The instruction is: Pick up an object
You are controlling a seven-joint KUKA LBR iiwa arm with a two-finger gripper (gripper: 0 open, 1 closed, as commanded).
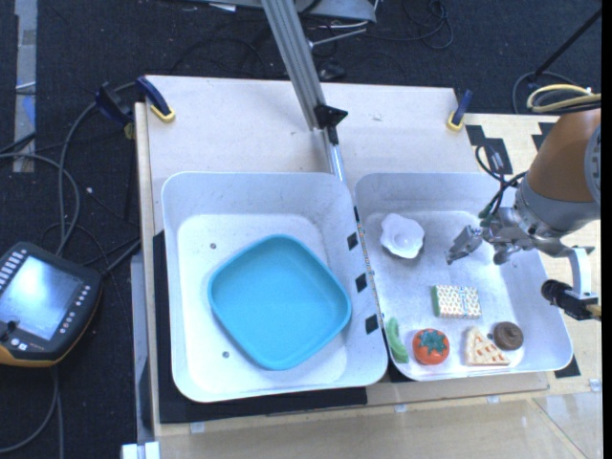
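My gripper [466, 245] hangs over the right bin [535, 194], reaching in from the right, with nothing visibly held. A white crumpled cup-like object [403, 236] lies to its left, a short gap away. Just below the gripper lies a green-edged square cracker [456, 301]. Along the bin's front edge sit a green strip [392, 338], a red tomato [430, 345], a triangular toast slice [485, 348] and a brown donut [507, 335].
The left bin [191, 199] holds a large blue square plate [278, 300]. A metal pole [296, 46] slants up from the ridge between the bins. A handheld control pendant [43, 299] lies on the floor at the left.
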